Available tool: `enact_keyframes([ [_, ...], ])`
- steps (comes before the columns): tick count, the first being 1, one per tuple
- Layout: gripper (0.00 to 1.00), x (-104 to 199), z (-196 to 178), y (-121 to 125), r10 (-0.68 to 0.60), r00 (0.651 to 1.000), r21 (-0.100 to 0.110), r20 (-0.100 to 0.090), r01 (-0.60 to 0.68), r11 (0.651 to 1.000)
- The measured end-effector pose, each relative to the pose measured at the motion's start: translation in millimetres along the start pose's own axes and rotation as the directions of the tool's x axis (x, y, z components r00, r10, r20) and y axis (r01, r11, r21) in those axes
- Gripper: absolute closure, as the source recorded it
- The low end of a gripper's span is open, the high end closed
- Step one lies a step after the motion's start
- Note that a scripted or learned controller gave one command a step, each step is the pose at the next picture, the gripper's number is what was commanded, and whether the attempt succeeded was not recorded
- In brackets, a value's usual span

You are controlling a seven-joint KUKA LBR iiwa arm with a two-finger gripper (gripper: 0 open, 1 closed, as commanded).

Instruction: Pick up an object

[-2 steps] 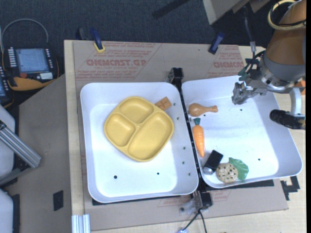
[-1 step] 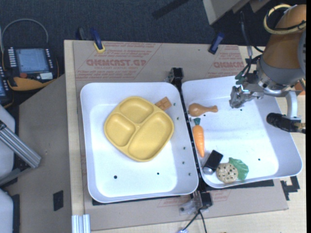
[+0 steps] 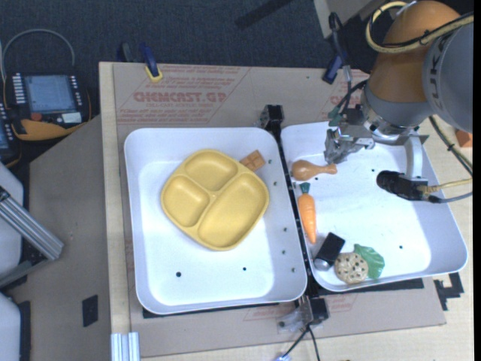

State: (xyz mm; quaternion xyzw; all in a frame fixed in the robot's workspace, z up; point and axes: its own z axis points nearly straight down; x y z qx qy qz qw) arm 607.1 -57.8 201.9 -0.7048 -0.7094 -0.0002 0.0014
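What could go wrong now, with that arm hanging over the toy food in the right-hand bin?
The tool hangs right above the small tan chicken drumstick toy, which lies close to the right white bin's left wall. A grab there may scrape the wall or push the drumstick aside. The long orange carrot toy lies just below it, so it might get nudged too.

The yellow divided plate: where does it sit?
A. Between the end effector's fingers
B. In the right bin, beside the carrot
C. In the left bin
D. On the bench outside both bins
C: the yellow divided plate lies flat inside the left bin, while the carrot lies in the right bin.
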Motion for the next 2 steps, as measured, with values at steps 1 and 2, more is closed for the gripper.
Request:
enact_keyframes([
  [1, 1.00, 63.5, -9.2, 4.3, -0.001, 1.000, -0.005, 0.000, 0.001, 1.000],
  [2, 1.00, 128.3, -12.2, 2.2, -0.001, 1.000, -0.004, 0.000, 0.001, 1.000],
])
